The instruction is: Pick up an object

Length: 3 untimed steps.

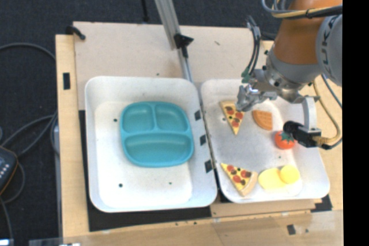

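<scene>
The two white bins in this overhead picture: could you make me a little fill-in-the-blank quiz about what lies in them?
1. The teal plastic divided plate lies in the ___ bin.
2. The right white bin holds ___ toy pizza slices.
3. The small red toy tomato lies to the ___ of the orange bread-like piece.
4. The gripper hangs above the ___ pizza slice.

Missing words: left; two; right; upper

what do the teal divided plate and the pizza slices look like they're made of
Teal divided plate: likely moulded plastic, with one even colour, rounded compartment ridges and a soft sheen.
Pizza slices: probably toy plastic or rubber, with flat uniform colours and neat red dots. The exact material can't be told.
</scene>
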Each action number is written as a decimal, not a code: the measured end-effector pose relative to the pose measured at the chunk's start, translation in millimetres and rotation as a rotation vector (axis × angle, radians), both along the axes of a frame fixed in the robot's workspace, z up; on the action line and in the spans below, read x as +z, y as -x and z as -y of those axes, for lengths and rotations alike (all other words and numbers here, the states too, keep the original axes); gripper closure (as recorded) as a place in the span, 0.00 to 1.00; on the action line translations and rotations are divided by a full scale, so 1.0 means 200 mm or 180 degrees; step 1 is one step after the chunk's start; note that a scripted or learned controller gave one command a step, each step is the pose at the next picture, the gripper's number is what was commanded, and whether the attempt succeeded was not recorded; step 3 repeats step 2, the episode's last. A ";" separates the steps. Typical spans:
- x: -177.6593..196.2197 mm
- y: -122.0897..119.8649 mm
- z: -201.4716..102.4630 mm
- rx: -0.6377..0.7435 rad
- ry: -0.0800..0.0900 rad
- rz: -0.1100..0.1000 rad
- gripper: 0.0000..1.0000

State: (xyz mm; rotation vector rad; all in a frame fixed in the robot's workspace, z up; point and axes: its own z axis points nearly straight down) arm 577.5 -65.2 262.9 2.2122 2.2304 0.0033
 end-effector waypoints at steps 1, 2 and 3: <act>-0.04 0.09 -0.28 -0.0002 0.0001 -0.0005 1.00; -0.03 0.12 -0.57 0.0003 -0.0003 -0.0003 1.00; -0.03 0.12 -0.57 0.0003 -0.0003 -0.0003 1.00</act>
